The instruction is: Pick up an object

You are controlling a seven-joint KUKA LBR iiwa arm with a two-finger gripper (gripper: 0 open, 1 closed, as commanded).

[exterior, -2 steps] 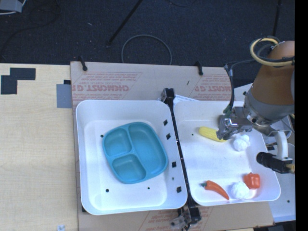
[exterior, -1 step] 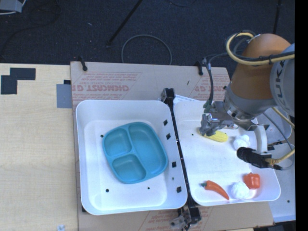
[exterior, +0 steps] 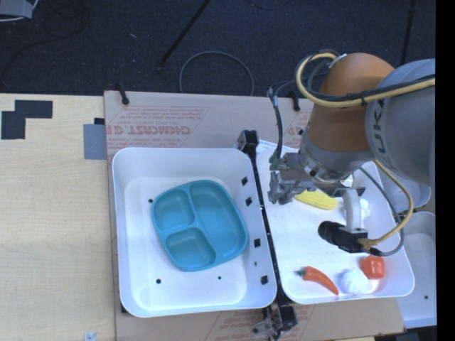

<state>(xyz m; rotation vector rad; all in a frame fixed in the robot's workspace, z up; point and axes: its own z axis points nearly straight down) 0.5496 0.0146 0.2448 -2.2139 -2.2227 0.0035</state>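
One blue tray in left bin

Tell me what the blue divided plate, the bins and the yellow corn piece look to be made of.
Blue divided plate: likely molded plastic, smooth, even color with soft sheen and rounded compartment ridges.
Left bin and right bin: apparently thin white plastic, smooth, slightly glossy, with rounded corners.
Yellow corn piece: probably a plastic or rubber toy; uniform bright yellow, though too small to be sure.

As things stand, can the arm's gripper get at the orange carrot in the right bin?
Probably yes. The carrot lies in the open near the right bin's front wall, apart from the white object beside it. The gripper hangs over the same bin's far left part; nothing stands between them.
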